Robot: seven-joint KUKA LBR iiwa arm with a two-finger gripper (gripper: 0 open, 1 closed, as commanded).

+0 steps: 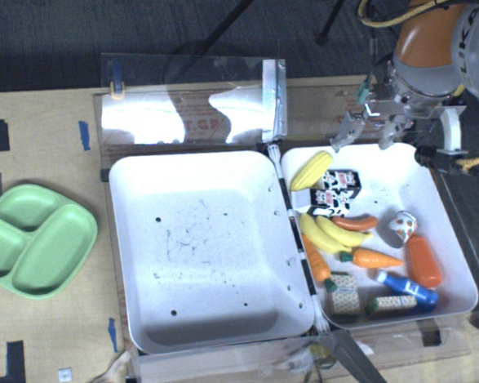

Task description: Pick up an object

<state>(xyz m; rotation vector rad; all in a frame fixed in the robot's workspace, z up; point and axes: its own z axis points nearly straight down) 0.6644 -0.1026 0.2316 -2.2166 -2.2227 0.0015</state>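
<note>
Where the pale wooden tabletop fills the frame, two shallow white plastic bins sit side by side at centre. Left bin: bare inside but for faint scuff marks. Right bin: holds all the loose objects. Grey arm with orange band: enters at the upper right of the frame, its pincer poised over the far rim of the right bin, fingers spread apart with nothing between them. Clear plastic panel: upright behind the left bin, glare across it. Green three-compartment plastic plate: at the left edge, well apart from the bins.

Contents of the right bin, larger to smaller:
- yellow plastic banana bunch, centre left of the bin;
- single yellow banana-like piece, upper left corner of the bin;
- orange-red oblong toy, right side;
- black-and-white patterned packet, just beside the single yellow piece;
- orange carrot along the left wall;
- second orange carrot, centre;
- blue marker-like tube, near the front;
- small grey-white ball, right of the bunch.
</note>
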